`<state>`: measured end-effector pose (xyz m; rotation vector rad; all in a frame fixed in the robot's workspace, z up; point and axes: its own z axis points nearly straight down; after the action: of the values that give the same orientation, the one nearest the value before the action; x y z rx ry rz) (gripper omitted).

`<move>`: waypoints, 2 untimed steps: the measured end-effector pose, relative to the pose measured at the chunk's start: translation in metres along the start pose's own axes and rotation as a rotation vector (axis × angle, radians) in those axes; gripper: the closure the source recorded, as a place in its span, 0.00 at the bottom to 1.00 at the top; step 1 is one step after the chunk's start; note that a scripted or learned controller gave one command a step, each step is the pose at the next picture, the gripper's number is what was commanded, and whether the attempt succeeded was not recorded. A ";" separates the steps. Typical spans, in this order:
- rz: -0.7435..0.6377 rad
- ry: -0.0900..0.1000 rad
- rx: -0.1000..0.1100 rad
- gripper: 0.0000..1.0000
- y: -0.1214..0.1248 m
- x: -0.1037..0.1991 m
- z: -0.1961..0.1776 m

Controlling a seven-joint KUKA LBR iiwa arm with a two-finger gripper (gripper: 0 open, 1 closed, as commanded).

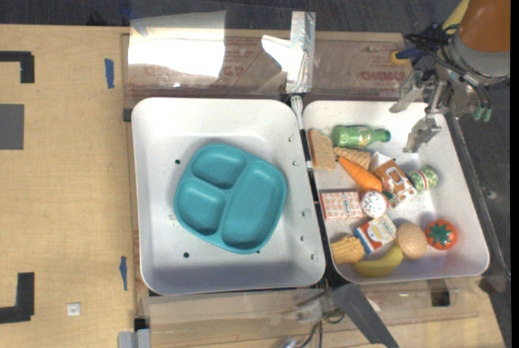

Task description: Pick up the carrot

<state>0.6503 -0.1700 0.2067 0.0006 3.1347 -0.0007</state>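
The orange carrot (358,172) lies slantwise in the middle of the right bin (474,245), between a tan cone-shaped item (353,156) and a red-and-white packet (394,180). My gripper (403,127) hangs over the bin's far right part, up and to the right of the carrot and apart from it. Its fingers are spread open with nothing between them. Behind it, the orange band of the arm (489,18) rises at the upper right.
Crowding the carrot are a green bottle (361,135), a bread slice (322,149), a pink carton (340,204), a small green can (424,178), a tomato (440,234), an egg-like item (411,241), a banana (379,263) and corn (347,249). A teal divided plate (231,196) sits in the left bin (154,135).
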 end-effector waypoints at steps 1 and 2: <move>0.154 0.010 -0.003 0.00 0.072 0.026 0.103; 0.311 0.003 -0.001 0.00 0.077 0.023 0.117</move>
<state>0.6278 -0.0934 0.0892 0.4871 3.0996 0.0023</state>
